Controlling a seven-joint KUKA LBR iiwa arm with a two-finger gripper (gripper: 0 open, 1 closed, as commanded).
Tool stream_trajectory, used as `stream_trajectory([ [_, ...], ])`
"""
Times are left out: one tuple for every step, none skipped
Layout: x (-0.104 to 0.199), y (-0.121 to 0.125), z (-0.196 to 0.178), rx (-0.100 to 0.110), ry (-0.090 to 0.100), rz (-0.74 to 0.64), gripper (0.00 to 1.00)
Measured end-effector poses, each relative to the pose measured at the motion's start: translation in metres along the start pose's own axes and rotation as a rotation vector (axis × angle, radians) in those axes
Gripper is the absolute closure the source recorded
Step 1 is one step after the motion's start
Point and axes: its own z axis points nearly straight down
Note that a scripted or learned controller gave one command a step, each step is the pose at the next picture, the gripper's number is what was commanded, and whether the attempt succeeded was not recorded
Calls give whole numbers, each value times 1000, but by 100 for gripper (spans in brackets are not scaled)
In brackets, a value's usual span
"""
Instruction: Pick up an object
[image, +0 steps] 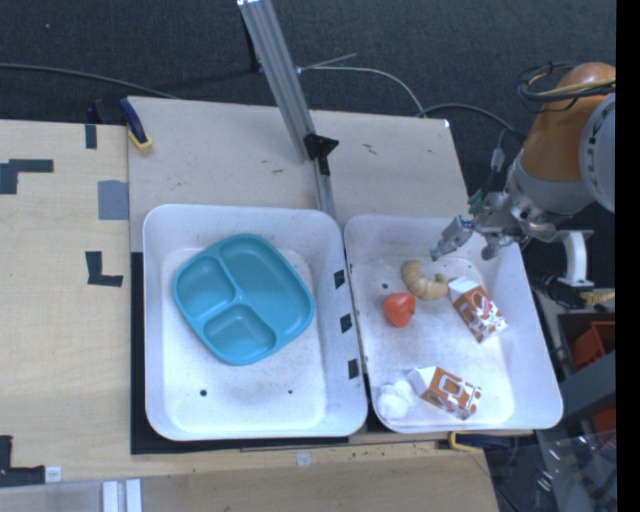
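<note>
On the desk, the right bin (530, 330) is waiting; I'm hovering my pincer (470, 235), spread open and empty, the croissant (424, 281) lying at seven o'clock.

2 white bins (160, 300), 1 blue divided plate (243, 298), 1 red obj (399, 309), 1 tan curved obj (425, 281), 2 orange/white cartons (478, 311), 1 white lump (394, 400), 1 gripper (470, 236)

Grey arm (600, 150), orange band, black cable loops, seemingly metallic wrist
</note>
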Motion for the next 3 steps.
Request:
stream_trajectory([
  [4,-1,65,2,1,-1,0],
  [5,-1,106,-3,0,-1,0],
  [5,-1,94,-4,0,-2,100],
])
